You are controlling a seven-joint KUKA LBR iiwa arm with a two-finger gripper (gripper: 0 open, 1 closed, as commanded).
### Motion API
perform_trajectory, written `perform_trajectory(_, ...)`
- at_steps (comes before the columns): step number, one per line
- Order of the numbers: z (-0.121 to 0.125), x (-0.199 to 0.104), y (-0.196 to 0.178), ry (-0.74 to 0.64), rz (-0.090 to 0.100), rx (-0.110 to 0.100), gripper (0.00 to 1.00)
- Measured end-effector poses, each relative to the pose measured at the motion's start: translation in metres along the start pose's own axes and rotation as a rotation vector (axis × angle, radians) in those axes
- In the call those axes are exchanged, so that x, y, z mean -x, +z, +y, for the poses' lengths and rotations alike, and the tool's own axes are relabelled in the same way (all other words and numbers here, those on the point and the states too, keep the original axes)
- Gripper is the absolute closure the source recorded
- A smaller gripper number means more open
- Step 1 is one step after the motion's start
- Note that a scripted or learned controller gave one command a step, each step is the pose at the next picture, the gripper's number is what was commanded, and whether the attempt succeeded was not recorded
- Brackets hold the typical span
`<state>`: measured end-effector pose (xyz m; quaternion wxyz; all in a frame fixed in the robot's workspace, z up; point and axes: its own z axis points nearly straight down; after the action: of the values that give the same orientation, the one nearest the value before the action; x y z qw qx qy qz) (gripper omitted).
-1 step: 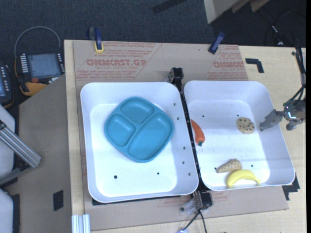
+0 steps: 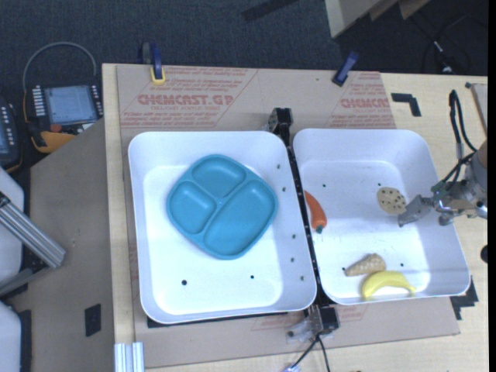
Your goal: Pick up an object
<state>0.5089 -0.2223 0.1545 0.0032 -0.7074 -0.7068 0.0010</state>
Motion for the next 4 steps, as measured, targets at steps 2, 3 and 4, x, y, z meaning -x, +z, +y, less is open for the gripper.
perform_trajectory(2,0.005,-0.005,0.07,-0.003,0.003,0.003,0.0)
perform_trajectory(3,0.005,-0.004,0.059,-0.001,-0.001,0.006,1.0)
perform_trajectory(4,0.007,-0.012,0.016,-0.001,-0.005,0.007,1.0)
